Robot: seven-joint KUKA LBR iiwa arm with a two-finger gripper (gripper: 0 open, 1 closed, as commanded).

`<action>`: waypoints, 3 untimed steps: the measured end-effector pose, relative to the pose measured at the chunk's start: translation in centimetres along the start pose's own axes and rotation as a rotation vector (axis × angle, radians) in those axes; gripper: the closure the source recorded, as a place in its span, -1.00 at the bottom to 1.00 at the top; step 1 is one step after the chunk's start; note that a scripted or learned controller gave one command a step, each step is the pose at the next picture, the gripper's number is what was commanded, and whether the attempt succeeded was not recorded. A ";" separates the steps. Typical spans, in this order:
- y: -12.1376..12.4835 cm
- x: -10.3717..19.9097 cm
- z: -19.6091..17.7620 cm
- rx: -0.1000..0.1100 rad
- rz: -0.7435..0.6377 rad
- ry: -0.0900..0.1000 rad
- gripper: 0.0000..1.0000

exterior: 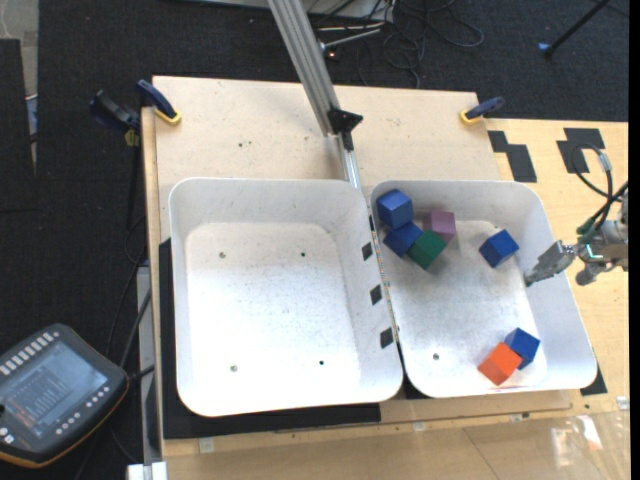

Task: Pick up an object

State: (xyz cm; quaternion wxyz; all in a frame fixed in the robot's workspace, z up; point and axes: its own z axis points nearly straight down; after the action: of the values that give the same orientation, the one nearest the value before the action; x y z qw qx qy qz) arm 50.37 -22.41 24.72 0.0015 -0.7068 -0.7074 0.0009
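Blocks are sitting in the right bin (pixel 560 230) while the left bin (pixel 190 218) beside it is showing just its speckled white floor. Up by the dividing edge, a blue cube (pixel 394 208) is perching above a second blue cube (pixel 402 238), with a green cube (pixel 428 250) touching that one and a purple cube (pixel 442 223) just behind the green. A lone blue block (pixel 498 248) is lying apart, nearer the right wall. Down in the near right corner, an orange cube (pixel 499 364) and a small blue cube (pixel 522 346) are leaning against each other.

From the right, the hand (pixel 550 263) is hanging at the right bin's rim, gripping nothing; I cannot tell how its fingers are set. The lone blue block is nearest to it, with bare floor between them.

A metal pole (pixel 305 53) is slanting down to the table (pixel 260 128), ending where the bins meet. Clamps (pixel 158 101) are biting the table's far corners, and a pendant (pixel 50 393) is resting at the lower left.
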 end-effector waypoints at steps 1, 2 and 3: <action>0.1 0.0 -0.2 -0.003 0.000 -0.001 -1.00; 0.2 0.9 5.9 0.002 0.001 0.001 -1.00; -0.2 0.4 10.4 0.001 0.002 0.000 -1.00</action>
State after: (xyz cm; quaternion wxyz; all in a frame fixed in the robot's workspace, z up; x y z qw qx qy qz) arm 50.17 -22.01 14.31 0.0020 -0.7075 -0.7067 0.0011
